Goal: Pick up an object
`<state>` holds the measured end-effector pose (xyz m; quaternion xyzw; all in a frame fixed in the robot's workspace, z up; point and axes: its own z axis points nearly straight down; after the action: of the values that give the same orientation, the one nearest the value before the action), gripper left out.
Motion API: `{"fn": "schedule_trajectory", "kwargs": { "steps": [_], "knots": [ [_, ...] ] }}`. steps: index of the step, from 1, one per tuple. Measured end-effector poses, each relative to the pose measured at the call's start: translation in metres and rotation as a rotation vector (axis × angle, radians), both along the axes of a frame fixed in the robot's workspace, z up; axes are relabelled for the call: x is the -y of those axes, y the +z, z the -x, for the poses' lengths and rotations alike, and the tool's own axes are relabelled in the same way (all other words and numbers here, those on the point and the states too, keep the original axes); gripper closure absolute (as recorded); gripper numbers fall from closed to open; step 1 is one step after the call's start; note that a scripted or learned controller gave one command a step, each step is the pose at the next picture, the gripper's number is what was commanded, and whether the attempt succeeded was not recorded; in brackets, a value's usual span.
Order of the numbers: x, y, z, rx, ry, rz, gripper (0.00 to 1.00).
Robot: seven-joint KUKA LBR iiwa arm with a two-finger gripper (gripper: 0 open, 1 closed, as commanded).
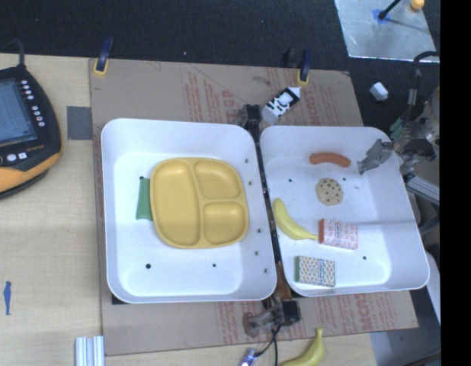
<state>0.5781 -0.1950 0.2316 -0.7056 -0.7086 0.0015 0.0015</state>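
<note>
the gripper [370, 161], its state not something i can tell, hangs just right of the sausage [329, 158], which lies above the cookie [329, 191] and looks light, smooth, likely slippery, best pinched across its middle.

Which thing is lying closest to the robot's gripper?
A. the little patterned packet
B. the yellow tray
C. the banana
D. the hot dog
D, because the hot dog lies at the far side of the right bin, just beside the gripper, while the cookie, banana and patterned packet sit farther off, and the yellow tray is over in the left bin.
</note>
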Motion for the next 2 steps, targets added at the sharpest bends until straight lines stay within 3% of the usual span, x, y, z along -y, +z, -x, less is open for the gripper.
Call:
{"fn": "schedule_trajectory", "kwargs": {
  "steps": [1, 2],
  "knots": [
    [-0.055, -0.138, -0.03, 0.003, 0.002, 0.002, 0.0],
    [-0.087, -0.118, -0.078, 0.002, -0.001, -0.001, 0.0]
  ]
}}
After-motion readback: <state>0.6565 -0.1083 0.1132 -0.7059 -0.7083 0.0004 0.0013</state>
